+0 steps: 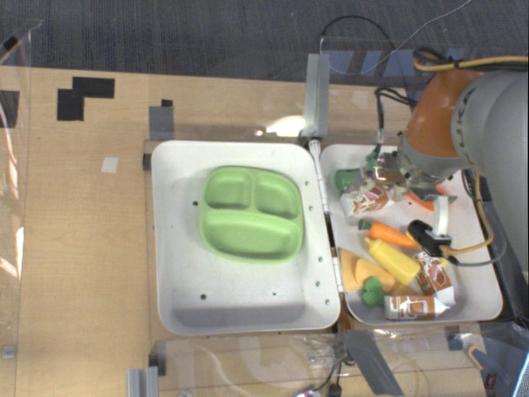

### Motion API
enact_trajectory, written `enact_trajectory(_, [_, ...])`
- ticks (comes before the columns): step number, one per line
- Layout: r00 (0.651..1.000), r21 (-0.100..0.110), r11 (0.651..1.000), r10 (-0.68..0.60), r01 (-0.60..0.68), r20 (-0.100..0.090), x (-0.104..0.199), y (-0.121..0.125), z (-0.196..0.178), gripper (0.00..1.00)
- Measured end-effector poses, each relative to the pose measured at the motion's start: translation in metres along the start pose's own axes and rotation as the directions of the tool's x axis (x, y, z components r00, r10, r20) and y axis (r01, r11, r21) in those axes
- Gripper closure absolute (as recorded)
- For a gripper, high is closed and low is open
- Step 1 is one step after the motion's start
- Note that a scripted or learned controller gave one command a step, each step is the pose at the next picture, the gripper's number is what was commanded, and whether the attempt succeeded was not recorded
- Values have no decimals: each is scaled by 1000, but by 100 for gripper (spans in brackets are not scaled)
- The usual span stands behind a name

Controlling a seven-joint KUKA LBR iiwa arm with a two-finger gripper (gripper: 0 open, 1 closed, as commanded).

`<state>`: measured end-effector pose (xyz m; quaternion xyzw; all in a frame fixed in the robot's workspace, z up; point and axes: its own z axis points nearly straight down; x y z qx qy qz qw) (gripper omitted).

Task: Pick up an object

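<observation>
The gripper (382, 172) is lowered over a snack packet (369, 197) in the right bin (488, 300), presumably for grasping.

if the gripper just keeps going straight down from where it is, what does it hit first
Probably the crinkled snack packet in the right bin; the gripper hangs right over its upper edge. Depth is unclear from this slanted view, so the green item beside it is possible too.

green divided plate (250, 212) sits alone in the left bin (178, 246); pincer (387, 172) hangs over the right bin (488, 300), just above a snack packet (369, 198), carrot (393, 235) and yellow bottle (393, 260) nearby.
</observation>
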<state>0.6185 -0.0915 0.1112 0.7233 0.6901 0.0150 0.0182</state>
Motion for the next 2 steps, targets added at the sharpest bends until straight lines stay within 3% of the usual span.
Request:
enact_trajectory(1, [997,1,997,-80,80,3,3,9,1,0])
enact_trajectory(2, [1000,4,1000,11,-11,-1,6,14,2,0])
